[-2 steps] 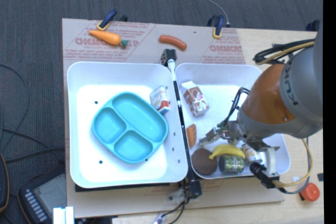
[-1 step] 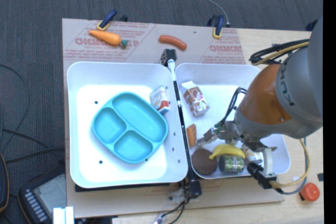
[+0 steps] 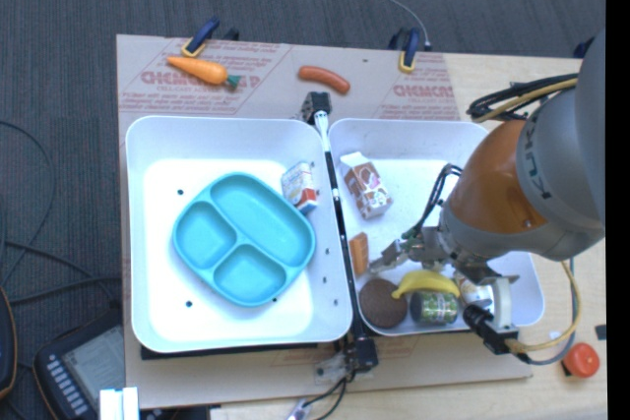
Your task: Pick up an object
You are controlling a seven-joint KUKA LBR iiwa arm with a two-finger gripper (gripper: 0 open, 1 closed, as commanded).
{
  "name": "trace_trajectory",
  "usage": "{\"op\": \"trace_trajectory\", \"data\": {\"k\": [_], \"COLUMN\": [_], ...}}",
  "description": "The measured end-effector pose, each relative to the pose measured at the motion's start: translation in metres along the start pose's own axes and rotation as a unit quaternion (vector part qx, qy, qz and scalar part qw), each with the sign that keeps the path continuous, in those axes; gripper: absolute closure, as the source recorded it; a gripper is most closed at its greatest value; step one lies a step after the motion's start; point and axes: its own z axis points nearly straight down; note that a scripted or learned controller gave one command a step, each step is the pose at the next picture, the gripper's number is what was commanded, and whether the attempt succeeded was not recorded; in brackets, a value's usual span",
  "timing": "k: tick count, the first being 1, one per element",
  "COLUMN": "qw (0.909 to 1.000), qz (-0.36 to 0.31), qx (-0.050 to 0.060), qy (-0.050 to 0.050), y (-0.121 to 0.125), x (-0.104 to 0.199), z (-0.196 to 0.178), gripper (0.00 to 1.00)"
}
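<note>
We see the gripper (image 3: 425, 263) low in the right bin (image 3: 418, 138).
It hovers just above the banana (image 3: 425, 284); whether its fingers are spread, we cannot tell.

Arm (image 3: 551, 172): entered from 3 o'clock, bent down toward 7 o'clock.
Orange band (image 3: 492, 187): sat above the wrist.
Gripper (image 3: 418, 256): hung low, near 5 o'clock.

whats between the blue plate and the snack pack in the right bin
In the camera view, a small carton and the bins' divider rims lie between the blue plate and the snack pack.
</note>
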Motion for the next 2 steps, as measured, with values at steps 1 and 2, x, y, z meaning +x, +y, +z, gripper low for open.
{"op": "trace_trajectory", "data": {"k": [1,2], "qw": [1.0000,1.0000], "qz": [-0.001,0.000], "qx": [0.000,0.000], "qy": [0.001,0.000], "y": [0.0000,-0.0001], "x": [-0.0006,0.0019], "z": [0.0001,0.0001], "gripper": [0.00,0.00]}}
